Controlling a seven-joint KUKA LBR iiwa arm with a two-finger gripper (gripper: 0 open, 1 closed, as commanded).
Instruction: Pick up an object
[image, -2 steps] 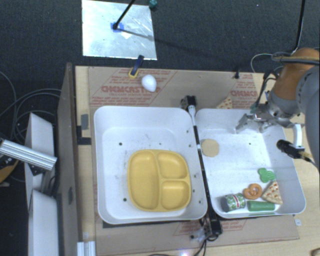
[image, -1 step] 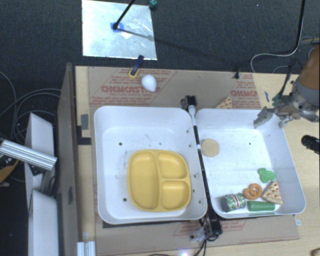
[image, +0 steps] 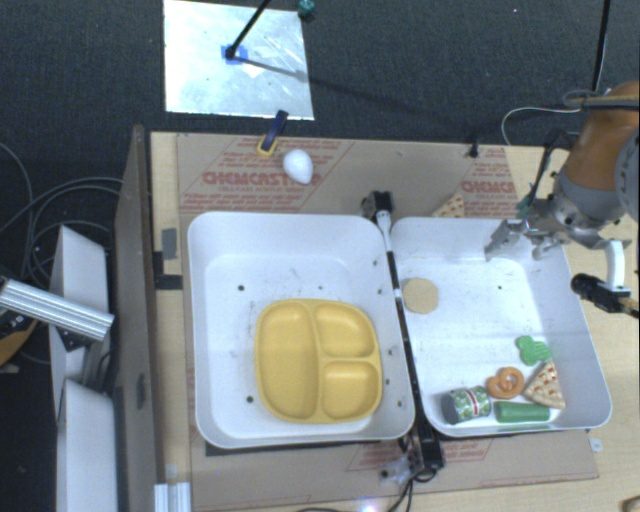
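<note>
The objects to pick lie in the right bin: a tan disc near its left wall, and a can, pretzel and pizza slice crowded at the front. The gripper hovers over the back rim with nothing between its fingers; whether they are spread is not possible to tell. The lone disc seems the easier target, but flat. The arm is cut off at the right edge.
</note>
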